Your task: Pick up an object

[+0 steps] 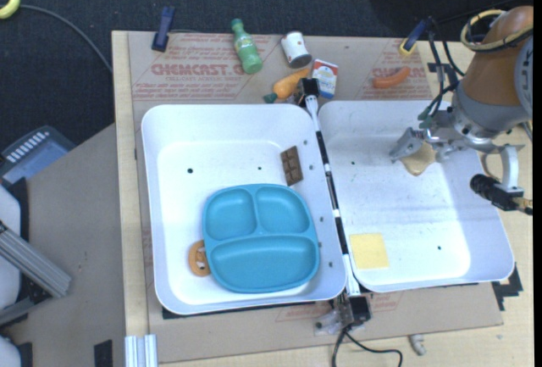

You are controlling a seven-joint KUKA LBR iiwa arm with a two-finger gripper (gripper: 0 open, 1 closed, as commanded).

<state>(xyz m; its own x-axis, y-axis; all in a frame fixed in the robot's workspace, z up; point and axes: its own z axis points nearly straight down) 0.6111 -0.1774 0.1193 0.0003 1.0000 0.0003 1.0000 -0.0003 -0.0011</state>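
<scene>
Presently on the bench: two shallow white bins side by side. Left bin (169, 136) holds a blue divided plate (259, 236) toward its near side, a small orange-brown item (198, 258) tucked against the plate's left edge, and a brown chocolate bar (291, 165) near the bin's right wall. Right bin (483, 259) holds a yellow square slice (369, 251) at its near left, and a pale tan object (416, 160) toward its far side. The gripper (421, 147), reaching in from the right on the grey arm (495, 73), sits low directly over that tan object, touching or nearly so; whether its fingers are spread or closed cannot be told, nor whether anything is gripped. Beyond the bins, on the board: a green bottle (246, 47), a small white can (295, 49), a carrot (287, 86), a small carton (324, 78), a sausage (390, 80) and a blue clamp (163, 28).
</scene>
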